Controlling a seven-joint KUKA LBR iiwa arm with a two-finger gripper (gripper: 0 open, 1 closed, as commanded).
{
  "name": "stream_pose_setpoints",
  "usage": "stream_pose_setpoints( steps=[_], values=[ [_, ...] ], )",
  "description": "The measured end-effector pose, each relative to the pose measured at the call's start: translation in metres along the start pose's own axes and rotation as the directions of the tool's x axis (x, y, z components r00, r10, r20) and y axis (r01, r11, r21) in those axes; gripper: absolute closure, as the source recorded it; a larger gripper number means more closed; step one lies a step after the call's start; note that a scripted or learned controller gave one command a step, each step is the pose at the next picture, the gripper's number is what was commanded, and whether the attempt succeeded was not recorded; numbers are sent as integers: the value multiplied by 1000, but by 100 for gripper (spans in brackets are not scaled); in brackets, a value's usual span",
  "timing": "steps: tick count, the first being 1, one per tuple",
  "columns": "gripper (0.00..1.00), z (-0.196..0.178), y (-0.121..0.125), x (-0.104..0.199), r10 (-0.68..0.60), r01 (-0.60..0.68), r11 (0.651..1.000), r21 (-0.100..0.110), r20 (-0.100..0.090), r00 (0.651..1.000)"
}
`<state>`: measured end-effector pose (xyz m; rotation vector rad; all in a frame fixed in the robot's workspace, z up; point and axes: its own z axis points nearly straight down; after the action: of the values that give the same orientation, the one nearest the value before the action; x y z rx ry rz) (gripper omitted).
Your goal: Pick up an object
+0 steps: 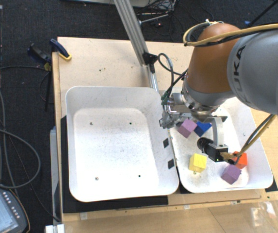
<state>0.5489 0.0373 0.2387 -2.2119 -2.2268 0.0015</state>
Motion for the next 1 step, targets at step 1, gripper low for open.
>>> stream_pose_setpoints(
  steps=[1],
  values=[
    [100, 13, -21, 48, -1, 1, 1000, 0, 0, 1000]
  ],
)
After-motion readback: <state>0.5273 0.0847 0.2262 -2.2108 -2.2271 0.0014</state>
